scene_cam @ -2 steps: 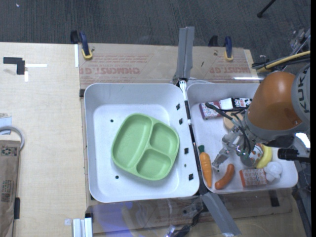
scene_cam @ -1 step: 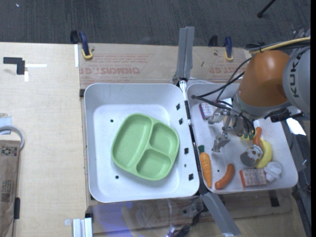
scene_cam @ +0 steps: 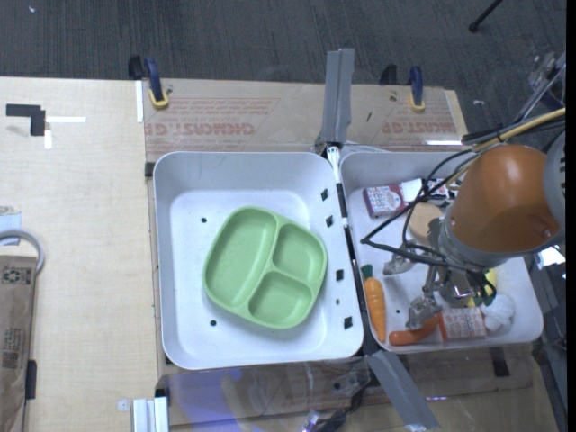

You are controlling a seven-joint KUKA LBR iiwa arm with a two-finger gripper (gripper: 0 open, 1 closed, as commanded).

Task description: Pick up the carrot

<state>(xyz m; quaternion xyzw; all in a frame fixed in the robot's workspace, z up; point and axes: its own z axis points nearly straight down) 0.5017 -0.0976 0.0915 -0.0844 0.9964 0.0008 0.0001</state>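
My end effector (scene_cam: 441, 302) hangs low over the right bin (scene_cam: 378, 174), near its near edge, with my orange wrist band (scene_cam: 502, 201) bulking above it and a tangle of black cables (scene_cam: 400, 232) trailing off to the left. From this slant I cannot tell how far its metal tips are parted, and nothing shows between them.

The carrot (scene_cam: 374, 306) lies in the right bin, close against the bin's left wall, its green top pointing to the far side and its orange body running toward the near edge. It sits just left of my end effector, apart from it. A second orange piece (scene_cam: 414, 334) lies near the bin's near edge, just beside the carrot's tip and under my end effector; whether it touches either I cannot tell. Right of that lies a small bottle with a white label (scene_cam: 465, 324). At the far side of the same bin sits a small pink-and-white packet (scene_cam: 384, 200).

The left bin (scene_cam: 180, 331) holds a light green divided plate (scene_cam: 265, 266) with three compartments, lying flat near the middle. Both bins rest on the table (scene_cam: 81, 241), with a cardboard sheet (scene_cam: 243, 115) clamped at the far side.
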